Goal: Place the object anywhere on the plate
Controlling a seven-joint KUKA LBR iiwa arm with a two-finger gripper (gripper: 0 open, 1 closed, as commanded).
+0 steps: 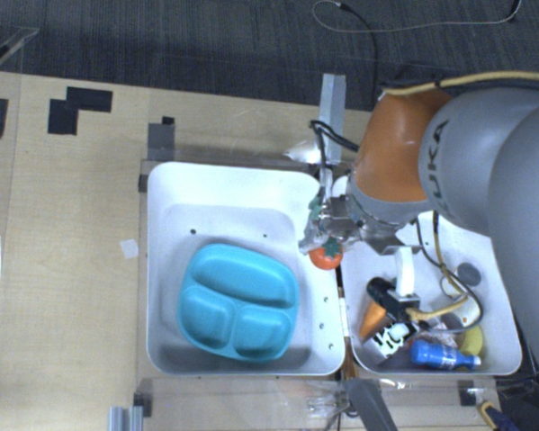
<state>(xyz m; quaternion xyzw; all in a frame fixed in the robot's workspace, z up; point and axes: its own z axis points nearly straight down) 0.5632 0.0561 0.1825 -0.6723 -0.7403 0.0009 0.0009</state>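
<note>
The blue plate (238, 300), divided into three compartments, lies in the left white bin (169, 250). My gripper (323, 242) hangs over the wall between the two bins, just right of the plate's upper right corner. A small orange-red object (324, 255) with a bit of green on it sits between the fingertips, held above the divider. The gripper is shut on it. The big grey arm with its orange band covers the upper part of the right bin.
The right bin (505, 358) holds an orange carrot-like piece (370, 322), a black-and-white item (391, 339), a blue bottle (442, 357) and a yellow item (471, 339). White floor of the left bin shows around the plate.
</note>
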